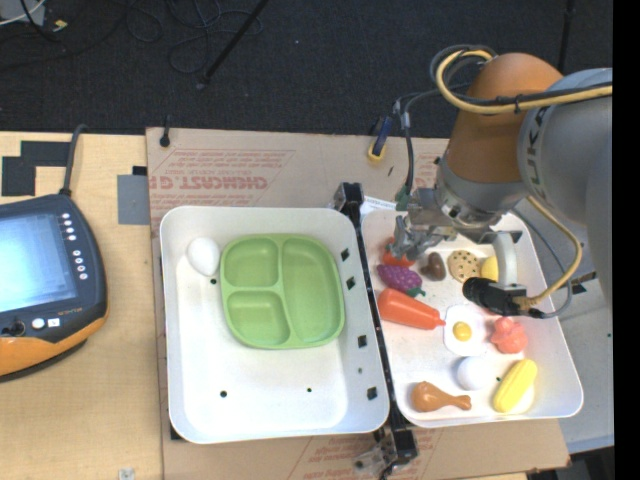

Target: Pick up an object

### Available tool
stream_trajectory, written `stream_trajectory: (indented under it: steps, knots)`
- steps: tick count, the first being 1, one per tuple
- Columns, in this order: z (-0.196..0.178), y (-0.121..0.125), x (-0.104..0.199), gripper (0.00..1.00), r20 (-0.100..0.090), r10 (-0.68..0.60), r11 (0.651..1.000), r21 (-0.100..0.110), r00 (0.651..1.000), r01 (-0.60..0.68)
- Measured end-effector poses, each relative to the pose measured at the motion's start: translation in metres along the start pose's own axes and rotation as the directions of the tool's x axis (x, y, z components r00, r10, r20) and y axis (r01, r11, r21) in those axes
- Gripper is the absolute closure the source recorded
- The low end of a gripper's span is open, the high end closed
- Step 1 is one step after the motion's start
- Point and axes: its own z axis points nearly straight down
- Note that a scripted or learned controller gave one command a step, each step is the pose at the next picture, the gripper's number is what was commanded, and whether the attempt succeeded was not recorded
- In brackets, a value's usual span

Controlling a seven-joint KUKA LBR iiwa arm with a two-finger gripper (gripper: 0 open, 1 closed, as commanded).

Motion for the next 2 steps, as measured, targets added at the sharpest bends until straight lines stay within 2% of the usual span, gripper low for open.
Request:
stream_trajectory:
  steps: [1,2]
  knots:
    - [-0.003,-0.005,-0.009,1.00,-0.001,0.000,1.000,0.001,1.000,0.000]
    - [-0.019,-0.006,-0.002,1.00,0.000,0.000,1.000,-0.002,1.000,0.000]
